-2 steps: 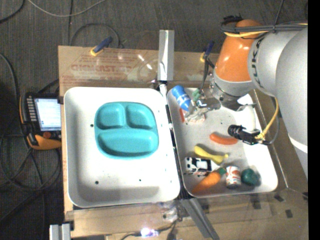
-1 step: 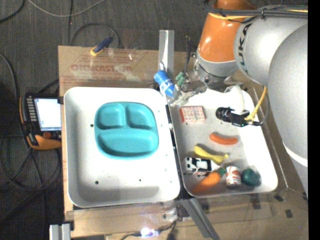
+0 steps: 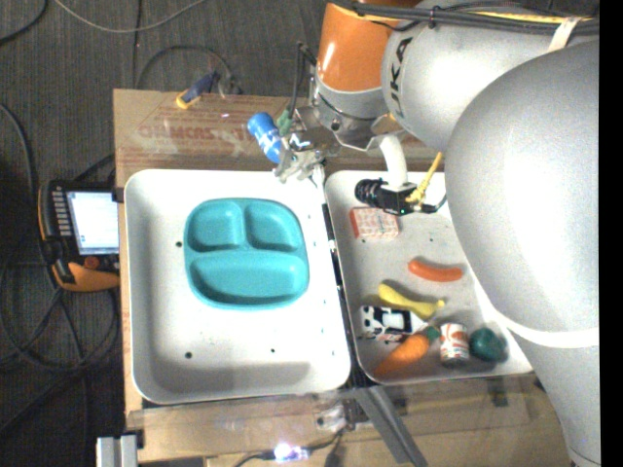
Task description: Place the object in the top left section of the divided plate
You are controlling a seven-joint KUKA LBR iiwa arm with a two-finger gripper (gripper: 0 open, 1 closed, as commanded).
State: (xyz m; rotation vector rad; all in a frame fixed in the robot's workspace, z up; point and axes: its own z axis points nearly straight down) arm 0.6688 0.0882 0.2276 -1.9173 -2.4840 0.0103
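The teal divided plate [image 3: 248, 253] lies in the left white bin [image 3: 165, 358], with two small sections on its far side and one large section nearer the front. My gripper [image 3: 292, 154] hangs over the far edge of that bin, near the wall between the two bins. It is shut on a small blue cylinder with a white label [image 3: 264, 135], which is tilted and sticks out to the left of the fingers. The cylinder is raised, beyond the plate's far right section and not touching the plate.
The right bin [image 3: 341, 197] holds several items: a pink patterned box [image 3: 375, 224], a red sausage [image 3: 435, 270], a yellow banana [image 3: 409, 300], a black-and-white toy [image 3: 383, 321], a carrot [image 3: 404, 351], a small can [image 3: 453, 343] and a green ball [image 3: 488, 343]. A handheld screen [image 3: 83, 227] lies left of the bench.
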